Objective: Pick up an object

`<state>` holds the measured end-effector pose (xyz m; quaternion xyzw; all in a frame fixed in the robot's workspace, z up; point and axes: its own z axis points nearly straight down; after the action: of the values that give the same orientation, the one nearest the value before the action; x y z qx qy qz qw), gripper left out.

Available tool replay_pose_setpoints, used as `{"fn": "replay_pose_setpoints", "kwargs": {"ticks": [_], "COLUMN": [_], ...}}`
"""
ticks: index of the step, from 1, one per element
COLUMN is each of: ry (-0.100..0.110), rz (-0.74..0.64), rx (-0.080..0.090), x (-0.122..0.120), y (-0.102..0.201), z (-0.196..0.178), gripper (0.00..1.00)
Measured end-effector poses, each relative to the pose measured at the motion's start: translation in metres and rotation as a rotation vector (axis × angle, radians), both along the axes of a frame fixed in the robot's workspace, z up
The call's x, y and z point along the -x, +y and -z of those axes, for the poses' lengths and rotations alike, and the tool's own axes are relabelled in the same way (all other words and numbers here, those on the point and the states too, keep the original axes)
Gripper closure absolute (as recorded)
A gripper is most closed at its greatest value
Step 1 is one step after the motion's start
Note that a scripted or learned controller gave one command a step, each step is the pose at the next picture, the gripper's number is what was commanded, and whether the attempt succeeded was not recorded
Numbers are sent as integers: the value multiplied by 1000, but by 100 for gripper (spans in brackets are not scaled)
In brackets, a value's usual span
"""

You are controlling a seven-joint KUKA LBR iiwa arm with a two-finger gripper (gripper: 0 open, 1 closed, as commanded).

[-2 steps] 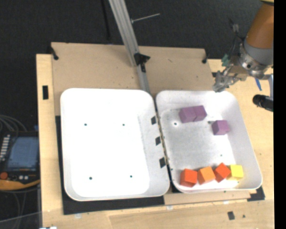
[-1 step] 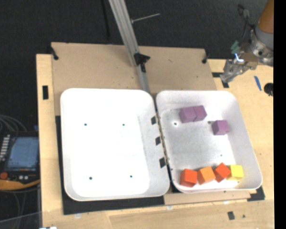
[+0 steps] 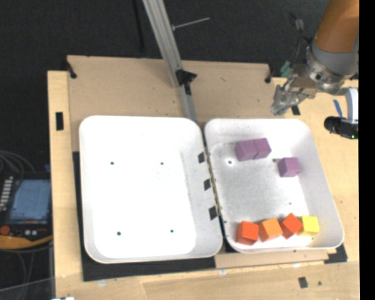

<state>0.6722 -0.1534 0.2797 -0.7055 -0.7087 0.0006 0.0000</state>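
Purple foam cubes (image 3: 252,149) x3, orange x3, yellow x1 in right white bin (image 3: 322,174); pincer (image 3: 286,102) above far rim, grip state unreadable.

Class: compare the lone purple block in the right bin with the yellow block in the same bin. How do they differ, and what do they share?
Colour: the lone purple block is purple, the yellow block yellow. Company: the purple one stands apart, the yellow one ends a row beside an orange block. Place: the purple one lies mid-bin, the yellow one near the front wall. Both look like small cubes.
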Motion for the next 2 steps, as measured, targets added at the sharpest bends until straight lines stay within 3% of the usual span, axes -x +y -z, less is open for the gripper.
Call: {"fn": "replay_pose_setpoints", "kwargs": {"ticks": [2], "ry": [-1], "rz": [-2], "rx": [-2], "x": [6], "y": [105], "z": [7], "gripper": [100]}}
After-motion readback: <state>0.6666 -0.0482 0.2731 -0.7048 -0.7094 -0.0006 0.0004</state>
